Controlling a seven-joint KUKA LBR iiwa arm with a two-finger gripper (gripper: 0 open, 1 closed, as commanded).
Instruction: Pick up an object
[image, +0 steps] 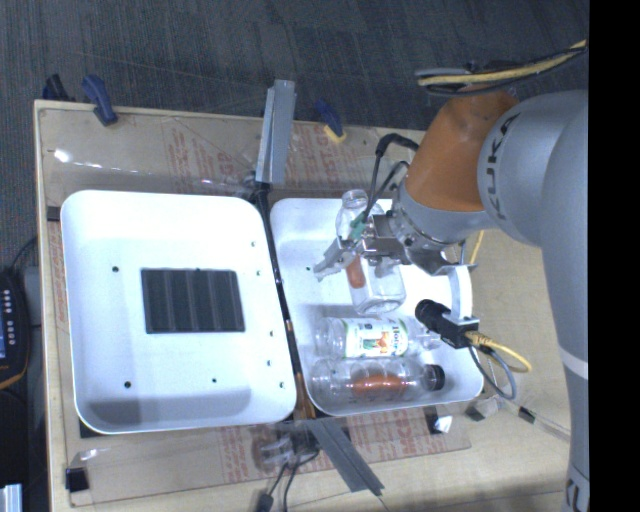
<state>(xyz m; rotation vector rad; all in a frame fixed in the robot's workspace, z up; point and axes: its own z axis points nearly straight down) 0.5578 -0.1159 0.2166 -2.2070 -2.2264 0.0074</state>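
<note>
Two white bins sit side by side on the worktop (520, 420). Over the right bin (300, 260), the jaws (352, 252) hang above a clear bottle (378, 290); whether they are spread or pressed together cannot be told. Two more clear bottles, one white-labelled (368, 338) and one with reddish contents (375, 380), lie along that bin's near side. The left bin (100, 250) carries a dark ribbed panel (193, 300).

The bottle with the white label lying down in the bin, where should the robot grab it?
Probably around the middle of the labelled bottle, coming from straight above. It lies on its side, its long body running left to right. Another clear bottle lies close beside it, so fingers have little room there.
</note>
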